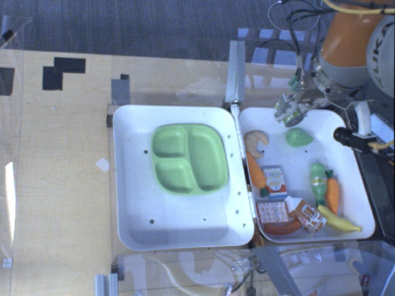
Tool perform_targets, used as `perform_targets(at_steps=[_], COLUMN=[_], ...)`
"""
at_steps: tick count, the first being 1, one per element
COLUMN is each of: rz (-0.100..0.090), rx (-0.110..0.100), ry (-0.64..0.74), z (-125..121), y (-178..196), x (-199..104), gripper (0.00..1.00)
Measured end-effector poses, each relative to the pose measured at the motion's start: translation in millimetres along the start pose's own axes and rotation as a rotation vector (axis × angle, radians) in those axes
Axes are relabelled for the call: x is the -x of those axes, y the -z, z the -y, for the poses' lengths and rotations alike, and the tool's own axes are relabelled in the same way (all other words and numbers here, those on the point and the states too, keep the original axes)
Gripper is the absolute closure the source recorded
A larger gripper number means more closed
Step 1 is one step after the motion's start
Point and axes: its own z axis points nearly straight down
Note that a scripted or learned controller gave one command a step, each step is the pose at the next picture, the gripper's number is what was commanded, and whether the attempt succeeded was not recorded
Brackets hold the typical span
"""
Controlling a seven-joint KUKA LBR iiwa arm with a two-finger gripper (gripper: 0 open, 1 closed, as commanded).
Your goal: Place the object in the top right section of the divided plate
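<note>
Claw (290,111) is hanging over the far end of the right bin (364,227), just above a flat green piece (299,137). Can't tell what it's doing grip-wise, too small and busy there, and nothing obvious sits in it.

Working near to far in that bin: a sausage (281,228), a wrapped snack (310,218) and a banana (338,220) along the near wall, then 2 little cartons (274,196), a carrot (332,193) beside a green bottle (318,181), another carrot (255,171) on the left wall, and a croissant (254,140) further back. My guess is the green piece is the object, since it's right under the claw. Looks like light toy plastic, stiff and kinda slick, lying low, so I'd pinch it across the narrow middle and go deep.

Plate (189,158) sits in the left bin (133,227), 3 sections. Top right one (207,153) has nothing in it yet.
</note>
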Motion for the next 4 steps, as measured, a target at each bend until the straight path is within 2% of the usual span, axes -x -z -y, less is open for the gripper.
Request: perform_targets(at_steps=[1,2,3,4], rz=[-0.002,-0.002,-0.002,-0.002], rx=[0.000,-0.001,0.000,0.003], ry=[-0.035,-0.017,0.119,0.565], z=[-49,-55,-59,-65], y=[-8,-13,-15,-18], x=[-65,-109,-134,-172], gripper=[1.00,1.00,1.00,1.00])
